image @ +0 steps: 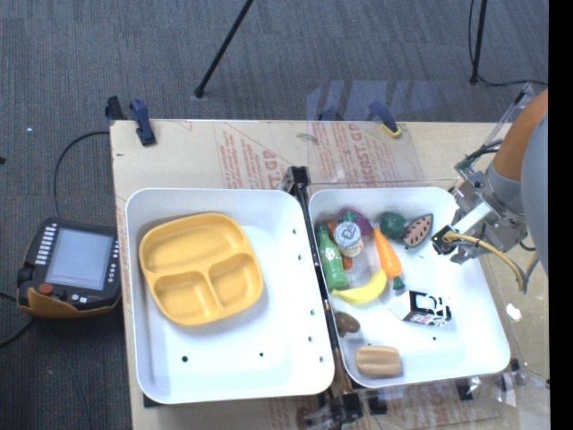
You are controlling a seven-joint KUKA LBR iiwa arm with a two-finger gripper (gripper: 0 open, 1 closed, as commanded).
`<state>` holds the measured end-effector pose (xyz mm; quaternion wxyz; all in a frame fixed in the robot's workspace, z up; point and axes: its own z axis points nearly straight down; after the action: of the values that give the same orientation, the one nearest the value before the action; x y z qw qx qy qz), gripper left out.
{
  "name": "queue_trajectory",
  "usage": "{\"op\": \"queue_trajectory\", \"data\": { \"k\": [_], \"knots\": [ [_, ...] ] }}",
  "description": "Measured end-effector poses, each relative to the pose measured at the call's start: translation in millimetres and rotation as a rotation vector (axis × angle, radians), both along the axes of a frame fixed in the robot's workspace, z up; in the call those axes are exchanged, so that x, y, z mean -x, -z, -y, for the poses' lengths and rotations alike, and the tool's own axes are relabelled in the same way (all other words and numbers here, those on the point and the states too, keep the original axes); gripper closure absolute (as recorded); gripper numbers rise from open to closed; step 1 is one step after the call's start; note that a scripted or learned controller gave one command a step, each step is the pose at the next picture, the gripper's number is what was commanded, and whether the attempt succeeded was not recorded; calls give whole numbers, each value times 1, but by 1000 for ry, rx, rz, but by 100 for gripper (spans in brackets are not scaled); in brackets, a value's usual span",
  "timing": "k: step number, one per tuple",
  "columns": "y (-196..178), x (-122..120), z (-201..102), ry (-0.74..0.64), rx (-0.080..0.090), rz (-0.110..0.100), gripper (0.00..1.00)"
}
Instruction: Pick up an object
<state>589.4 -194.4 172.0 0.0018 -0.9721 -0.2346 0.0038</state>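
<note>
You are looking down at a pale brown bench [224, 150] that is standing on a dark grey carpet [134, 43]. Thin black stand legs [228, 38] are reaching across the carpet behind it, and a small screen box [76, 267] with an orange bottom is lying on the floor to the left. A blue clamp [141, 122] is gripping the back edge of the bench. Red writing [260, 155] is running across the board, but it is looking backwards and you cannot read it. Two white bins are sitting side by side. The left bin [143, 365] is holding a yellow plate [201, 267] with three parts. The right bin [474, 330] is holding the toys to pick from. A green bottle [330, 260] is lying by the left wall, touching a little jar [348, 237] whose label is too small to read. A yellow banana [365, 288] is curling under an orange carrot [388, 253]. A watermelon slice [417, 230] is sitting near the back. A black and white box [428, 308] is lying in the middle, its marks too small to read, and a tan bread roll [378, 360] is resting near the front. The gripper [467, 222] is hanging over the right side of this bin, close to the watermelon slice, and you cannot tell how wide it is standing or whether it has hold of anything.
</note>
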Motion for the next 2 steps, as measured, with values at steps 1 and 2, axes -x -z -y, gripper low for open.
{"op": "queue_trajectory", "data": {
  "k": [1, 2],
  "knots": [
    [15, -30, 5, 18, -2, 1, 100],
    [-18, -37, -83, 173, -3, 3, 100]
  ]
}}
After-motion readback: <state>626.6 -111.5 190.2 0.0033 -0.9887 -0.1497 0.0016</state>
